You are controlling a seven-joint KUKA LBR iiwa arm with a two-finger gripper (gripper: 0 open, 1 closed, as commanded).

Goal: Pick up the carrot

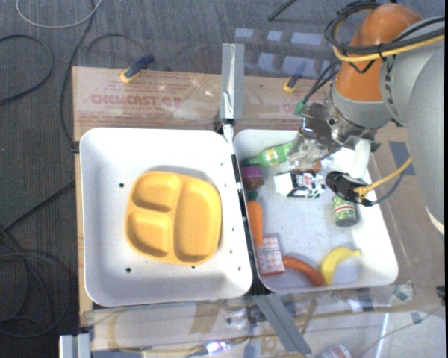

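Carrot (pixel 254 222): orange, slim, lengthwise along right bin's left wall, touching divider (pixel 240 200); open floor on its right.
Right bin (pixel 381 233): crowded at far end; bare patch mid-floor.
Gripper (pixel 308 149): over far end of right bin, above green bottle (pixel 272 155); finger state cannot be told.
Near edge: packet (pixel 269 256), sausage (pixel 302 269), banana (pixel 337 262).
Right side: jar (pixel 345 211), carton (pixel 305 183).
Left bin (pixel 104 155): yellow tray (pixel 175 216) centred, wide margins.

Bright, even overhead light; white bins (pixel 89 222) glare slightly (soft shadows, mild overall blur).
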